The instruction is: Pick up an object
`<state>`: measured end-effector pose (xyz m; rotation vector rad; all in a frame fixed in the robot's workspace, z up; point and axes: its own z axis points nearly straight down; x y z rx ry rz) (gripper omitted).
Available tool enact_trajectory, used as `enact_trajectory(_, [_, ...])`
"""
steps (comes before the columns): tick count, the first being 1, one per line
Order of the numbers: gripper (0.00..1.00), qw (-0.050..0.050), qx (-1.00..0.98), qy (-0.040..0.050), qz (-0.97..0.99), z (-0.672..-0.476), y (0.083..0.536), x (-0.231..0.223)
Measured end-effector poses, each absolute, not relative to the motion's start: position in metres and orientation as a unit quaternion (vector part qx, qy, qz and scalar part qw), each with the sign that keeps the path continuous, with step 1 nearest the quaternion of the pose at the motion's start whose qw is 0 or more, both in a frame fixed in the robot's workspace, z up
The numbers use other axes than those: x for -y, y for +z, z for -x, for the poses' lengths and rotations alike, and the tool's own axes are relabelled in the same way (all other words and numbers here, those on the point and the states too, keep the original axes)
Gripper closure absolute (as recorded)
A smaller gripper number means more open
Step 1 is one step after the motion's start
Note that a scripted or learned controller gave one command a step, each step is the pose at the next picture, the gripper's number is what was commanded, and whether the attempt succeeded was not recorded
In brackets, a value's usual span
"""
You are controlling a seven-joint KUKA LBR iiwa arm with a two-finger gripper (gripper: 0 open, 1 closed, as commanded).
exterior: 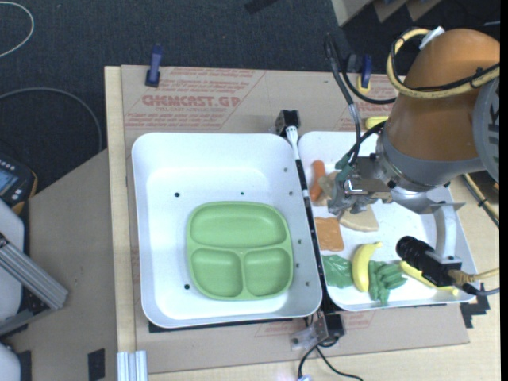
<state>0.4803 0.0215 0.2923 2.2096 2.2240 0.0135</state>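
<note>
My gripper (pixel 347 202) is down in the right bin (pixel 333 143), at its middle left. Just below it lies a beige bread slice (pixel 362 223), partly covered by it. An orange carrot-like piece (pixel 317 178) lies to the gripper's left by the bin wall. An orange-brown toast square (pixel 329 233) sits below that. Nearer the front lie a yellow banana (pixel 363 265), a green leafy piece (pixel 337 270) and another green piece (pixel 386 281). The arm's bulk hides the right part of the bin.
The left bin (pixel 159 173) holds a green divided plate (pixel 238 249) near its front middle. A black divider (pixel 302 182) runs between the bins. Blue clamps (pixel 154 67) sit at the bench's back edge.
</note>
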Motion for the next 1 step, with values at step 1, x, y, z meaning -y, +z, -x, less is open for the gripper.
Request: enact_trajectory(1, [1.00, 0.003, -0.710, 0.0058, -0.704, -0.4802, 0.3929, -0.0774])
